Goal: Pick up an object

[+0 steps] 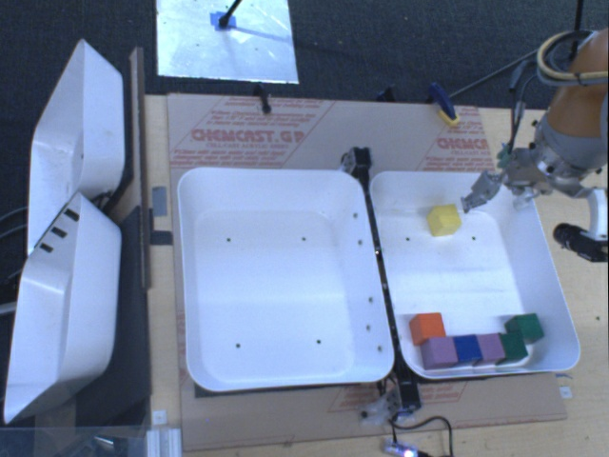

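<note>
Just right of the yellow block (443, 221), the tool (479, 194) hovers, finger state unclear.

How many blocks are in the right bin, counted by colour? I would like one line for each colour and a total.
Yellow block: 1
Orange block: 1
Purple blocks: 2, the second paler
Blue block: 1
Green block: 1
Total: 6 blocks in the right bin

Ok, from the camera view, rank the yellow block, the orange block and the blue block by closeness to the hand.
1. Yellow block, just left of the hand, upper right bin.
2. Orange block, bottom of that bin.
3. Blue block, in the bottom row, slightly farther.
</note>
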Robot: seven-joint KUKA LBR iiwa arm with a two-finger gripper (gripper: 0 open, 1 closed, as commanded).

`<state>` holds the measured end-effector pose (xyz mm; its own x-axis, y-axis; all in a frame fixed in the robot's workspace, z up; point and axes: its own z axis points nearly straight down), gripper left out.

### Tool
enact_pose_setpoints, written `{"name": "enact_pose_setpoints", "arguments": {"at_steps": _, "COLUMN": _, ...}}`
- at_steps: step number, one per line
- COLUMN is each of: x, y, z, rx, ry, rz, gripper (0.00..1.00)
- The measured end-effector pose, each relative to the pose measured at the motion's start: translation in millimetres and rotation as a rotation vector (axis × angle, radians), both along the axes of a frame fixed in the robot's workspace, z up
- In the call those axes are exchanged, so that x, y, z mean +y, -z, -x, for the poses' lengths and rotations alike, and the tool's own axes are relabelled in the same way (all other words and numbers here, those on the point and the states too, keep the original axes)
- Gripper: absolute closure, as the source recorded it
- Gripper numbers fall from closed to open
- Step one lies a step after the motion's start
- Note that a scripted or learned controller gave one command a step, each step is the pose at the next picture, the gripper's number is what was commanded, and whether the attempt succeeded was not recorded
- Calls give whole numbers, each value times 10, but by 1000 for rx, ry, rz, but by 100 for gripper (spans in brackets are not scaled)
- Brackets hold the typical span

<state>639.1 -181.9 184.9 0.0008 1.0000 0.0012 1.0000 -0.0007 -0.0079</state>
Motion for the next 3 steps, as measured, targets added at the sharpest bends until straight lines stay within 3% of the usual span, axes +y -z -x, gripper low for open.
{"name": "enact_pose_setpoints", "arguments": {"at_steps": 1, "x": 3, "y": -54, "z": -21, "rx": -9, "ry": -1, "rz": 2, "gripper": 0}}
{"name": "enact_pose_setpoints", "arguments": {"at_steps": 2, "x": -38, "y": 561, "z": -16, "rx": -4, "ry": -1, "rz": 1, "gripper": 0}}
{"name": "enact_pose_setpoints", "arguments": {"at_steps": 3, "x": -45, "y": 786, "z": -50, "rx": -19, "ry": -2, "rz": 4, "gripper": 0}}
